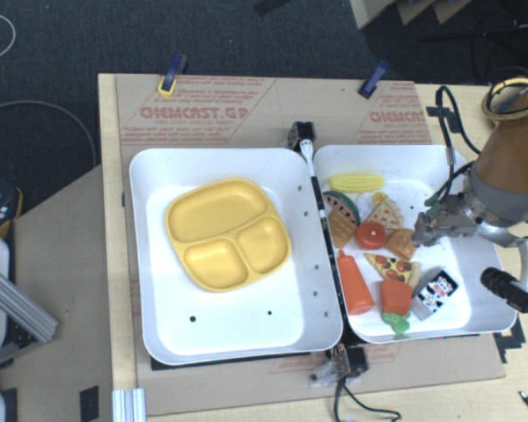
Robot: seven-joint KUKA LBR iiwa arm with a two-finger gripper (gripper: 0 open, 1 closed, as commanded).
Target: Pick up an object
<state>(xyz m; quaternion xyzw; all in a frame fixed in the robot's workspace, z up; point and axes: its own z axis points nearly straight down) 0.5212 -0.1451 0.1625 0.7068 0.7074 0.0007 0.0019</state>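
Around the worktop (pixel 246 104) dark carpet (pixel 114 16) is spreading; the end effector (pixel 427 229) is hovering, its grip impossible to tell.

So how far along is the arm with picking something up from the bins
Nothing looks picked up yet. The gripper sits low in the right bin, beside the toy food pile near the tomato and pizza slice; whether it has closed on anything can't be made out. The yellow divided tray lies alone in the left bin. Left: secure an item and lift it.
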